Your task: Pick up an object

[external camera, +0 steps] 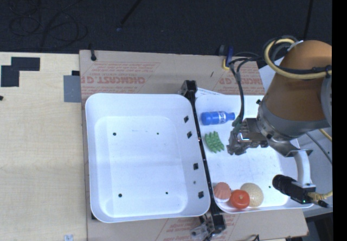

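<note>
Green toy (214, 141) is located just left of the end effector (237, 146); jaw state cannot be told; a centred descent is advised.

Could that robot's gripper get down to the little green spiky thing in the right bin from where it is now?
Probably yes. The gripper hangs in the right white bin, just beside the small green spiky plastic piece, with bare floor between them. The blue plastic bottle lies apart, further back, not blocking.

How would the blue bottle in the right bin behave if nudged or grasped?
The blue bottle lies on its side, so it would probably roll if nudged. It looks small and plastic, likely light. Its smooth round body may slip from the end effector.
</note>
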Robot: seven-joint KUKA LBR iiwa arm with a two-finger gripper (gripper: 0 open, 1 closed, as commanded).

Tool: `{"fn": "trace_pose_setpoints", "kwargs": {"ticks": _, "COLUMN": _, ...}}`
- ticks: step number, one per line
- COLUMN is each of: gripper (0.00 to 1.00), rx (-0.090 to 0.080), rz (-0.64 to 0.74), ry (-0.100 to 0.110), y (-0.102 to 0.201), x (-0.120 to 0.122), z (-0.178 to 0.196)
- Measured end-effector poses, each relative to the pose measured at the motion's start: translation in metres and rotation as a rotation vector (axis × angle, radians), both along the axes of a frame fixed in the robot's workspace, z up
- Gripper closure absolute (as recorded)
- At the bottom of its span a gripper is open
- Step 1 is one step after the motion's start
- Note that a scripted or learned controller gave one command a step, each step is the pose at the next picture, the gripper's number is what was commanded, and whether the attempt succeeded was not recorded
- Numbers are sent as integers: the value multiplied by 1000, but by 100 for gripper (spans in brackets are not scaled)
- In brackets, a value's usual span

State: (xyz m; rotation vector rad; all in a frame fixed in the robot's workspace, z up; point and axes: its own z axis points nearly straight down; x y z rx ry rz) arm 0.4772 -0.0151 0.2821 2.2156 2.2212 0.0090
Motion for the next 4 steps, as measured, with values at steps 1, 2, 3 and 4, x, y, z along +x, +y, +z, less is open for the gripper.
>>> {"fn": "trace_pose_setpoints", "kwargs": {"ticks": 1, "gripper": 100, "rx": 0, "rz": 4, "ry": 5, "y": 52, "x": -1, "z": 66}}
{"fn": "trace_pose_setpoints", "kwargs": {"ticks": 2, "gripper": 100, "rx": 2, "rz": 12, "ry": 7, "y": 174, "x": -2, "z": 90}}
{"fn": "trace_pose_setpoints", "kwargs": {"ticks": 3, "gripper": 100, "rx": -2, "rz": 7, "ry": 13, "y": 264, "x": -3, "z": 61}}
{"fn": "trace_pose_setpoints", "kwargs": {"ticks": 4, "gripper": 100, "rx": -2, "rz": -4, "ry": 6, "y": 258, "x": 68, "z": 79}}
